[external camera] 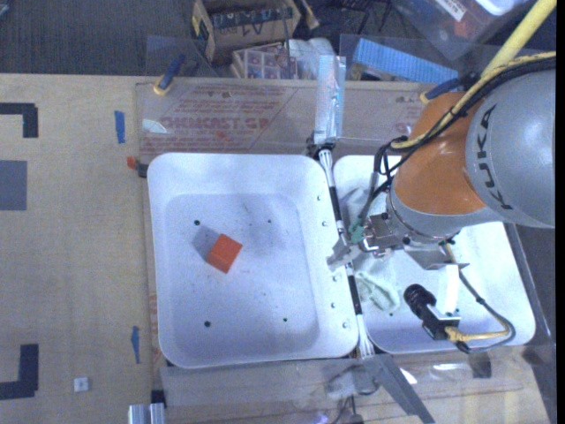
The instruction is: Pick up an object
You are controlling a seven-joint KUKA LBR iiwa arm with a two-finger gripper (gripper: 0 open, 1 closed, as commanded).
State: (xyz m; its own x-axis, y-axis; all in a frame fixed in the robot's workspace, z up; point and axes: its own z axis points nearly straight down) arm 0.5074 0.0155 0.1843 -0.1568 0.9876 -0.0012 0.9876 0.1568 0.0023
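Camera view, looking down from my remote seat. I see a small orange-red cube point(224, 253), solid-looking, matte, top face brighter than its shaded near sides, turned a bit diagonal to the bin walls. It sits on the floor of the left shallow white plastic bin point(177, 179), left of centre, well apart from every wall, touching nothing else.

The grey arm with the orange band point(441, 162) reaches in from the right and hangs over the right shallow white plastic bin point(516, 321). Its two-finger metal gripper point(351, 254) is at the divide between the two bins, just beside the left bin's right rim. I can't tell its state from this angle; the tips are lost against the rims.

The cube is well apart from the gripper, to its left. In the right bin, a pale crumpled greenish-white item point(378, 290) lies just near of the gripper. A yellow cable point(481, 334) loops along that bin's near edge.
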